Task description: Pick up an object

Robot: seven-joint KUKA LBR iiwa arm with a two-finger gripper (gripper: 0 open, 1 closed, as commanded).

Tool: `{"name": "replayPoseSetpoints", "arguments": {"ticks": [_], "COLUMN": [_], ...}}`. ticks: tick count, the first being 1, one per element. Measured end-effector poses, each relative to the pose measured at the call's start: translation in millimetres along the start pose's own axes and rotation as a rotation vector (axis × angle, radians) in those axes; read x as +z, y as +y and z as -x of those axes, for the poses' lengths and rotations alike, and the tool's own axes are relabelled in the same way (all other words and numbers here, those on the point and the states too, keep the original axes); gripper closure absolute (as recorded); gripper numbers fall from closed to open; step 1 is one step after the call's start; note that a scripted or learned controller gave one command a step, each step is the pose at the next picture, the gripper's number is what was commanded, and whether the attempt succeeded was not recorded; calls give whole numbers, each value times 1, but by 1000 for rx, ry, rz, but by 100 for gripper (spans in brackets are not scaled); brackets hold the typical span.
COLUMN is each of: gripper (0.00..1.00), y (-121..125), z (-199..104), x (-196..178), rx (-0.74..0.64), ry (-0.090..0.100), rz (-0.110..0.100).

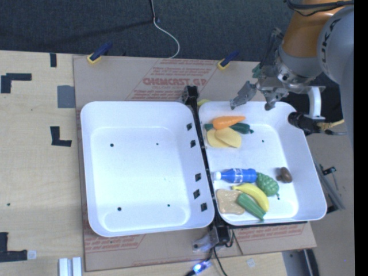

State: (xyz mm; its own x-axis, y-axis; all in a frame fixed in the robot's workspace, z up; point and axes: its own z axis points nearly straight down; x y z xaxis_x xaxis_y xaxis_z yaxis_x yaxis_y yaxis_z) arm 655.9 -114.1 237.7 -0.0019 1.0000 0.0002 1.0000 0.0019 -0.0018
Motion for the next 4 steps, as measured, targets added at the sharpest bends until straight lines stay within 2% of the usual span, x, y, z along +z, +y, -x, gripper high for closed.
{"name": "replayPoseSetpoints", "arguments": {"ticks": [1, 2, 3, 4], "gripper": [0, 0, 0, 0], "y": [-9, -74, -20, 11], "z": [-14, -11, 6, -12], "x": [163, 154, 140, 153], "rx": [-1, 2, -1, -4], "ry": [1, 0, -2, -6], "rz": [-8, -4, 5, -16]}}
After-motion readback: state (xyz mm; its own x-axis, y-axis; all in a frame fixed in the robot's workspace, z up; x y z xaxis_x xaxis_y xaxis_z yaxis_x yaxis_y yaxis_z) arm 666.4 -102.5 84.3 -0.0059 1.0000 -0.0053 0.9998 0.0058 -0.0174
